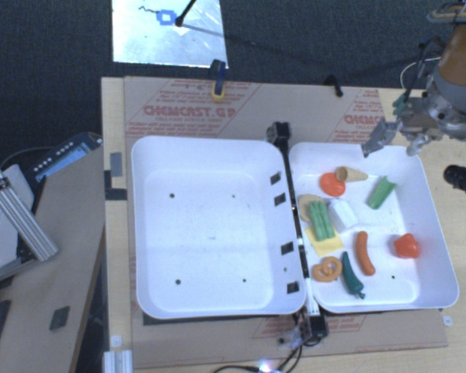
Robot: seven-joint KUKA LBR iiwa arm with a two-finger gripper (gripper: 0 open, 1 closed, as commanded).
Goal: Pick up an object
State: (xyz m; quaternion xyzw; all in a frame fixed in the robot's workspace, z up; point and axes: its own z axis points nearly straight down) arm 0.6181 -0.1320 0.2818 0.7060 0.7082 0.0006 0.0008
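White plastic bins sit side by side; the right bin [431, 208] holds every toy, among them a green pod [380, 193] and a red tomato [332, 183]; the gripper [394, 140] hangs above its far rim, fingers spread apart and holding nothing; descent, grasp and lift all remain.

Two shallow white plastic bins [210, 224] look smooth and faintly glossy. They sit on a matt brown printed cardboard sheet [248, 103]. The small red tomato-shaped toy [406, 245] looks like shiny plastic.
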